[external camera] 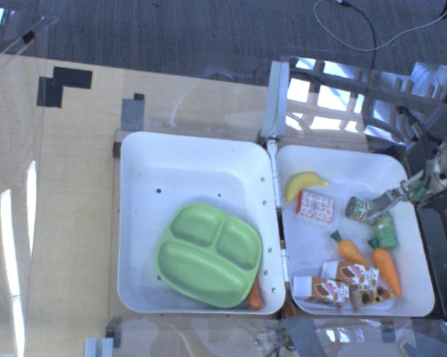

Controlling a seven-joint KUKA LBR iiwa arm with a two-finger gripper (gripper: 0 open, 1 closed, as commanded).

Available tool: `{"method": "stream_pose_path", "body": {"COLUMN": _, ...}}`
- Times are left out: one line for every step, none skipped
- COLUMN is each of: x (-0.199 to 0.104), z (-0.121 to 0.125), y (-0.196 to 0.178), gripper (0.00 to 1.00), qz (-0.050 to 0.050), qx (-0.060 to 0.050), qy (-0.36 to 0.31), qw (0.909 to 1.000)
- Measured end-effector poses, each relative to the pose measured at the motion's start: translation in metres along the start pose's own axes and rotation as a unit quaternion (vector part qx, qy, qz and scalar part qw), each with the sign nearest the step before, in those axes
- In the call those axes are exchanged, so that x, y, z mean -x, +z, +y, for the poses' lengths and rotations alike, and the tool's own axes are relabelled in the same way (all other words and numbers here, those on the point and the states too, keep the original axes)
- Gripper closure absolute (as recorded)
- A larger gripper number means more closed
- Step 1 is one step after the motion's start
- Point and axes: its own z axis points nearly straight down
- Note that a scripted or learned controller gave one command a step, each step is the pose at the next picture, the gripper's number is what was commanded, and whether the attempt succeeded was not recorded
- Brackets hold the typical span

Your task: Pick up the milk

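A small red-and-white carton (315, 207), which I take for the milk, lies flat in the right bin (339, 163), just below a yellow banana (305, 184). My gripper (376, 207) reaches in from the right, low over the bin's right half. Its tip is against a small grey-green can (356, 208), roughly 80 pixels to the right of the carton. Nothing shows between the gripper and the carton.
A green item (385, 237) and two carrots (387, 271) lie under the arm's reach. Two more small cartons (324, 290) sit along the bin's front wall. The left bin (141, 206) holds a green divided plate (209, 253) with an orange piece (255, 297) beside it.
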Motion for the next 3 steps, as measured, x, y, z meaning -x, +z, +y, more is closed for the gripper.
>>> {"method": "stream_pose_path", "body": {"x": -0.049, "z": -0.010, "y": 0.117, "gripper": 0.00, "qz": 0.004, "qx": -0.002, "qy": -0.140, "qw": 0.9902}}
{"method": "stream_pose_path", "body": {"x": -0.077, "z": -0.008, "y": 0.154, "gripper": 0.00, "qz": -0.006, "qx": 0.006, "qy": -0.221, "qw": 0.9753}}
{"method": "stream_pose_path", "body": {"x": -0.073, "z": -0.017, "y": 0.127, "gripper": 0.00, "qz": 0.002, "qx": -0.001, "qy": -0.167, "qw": 0.9860}}
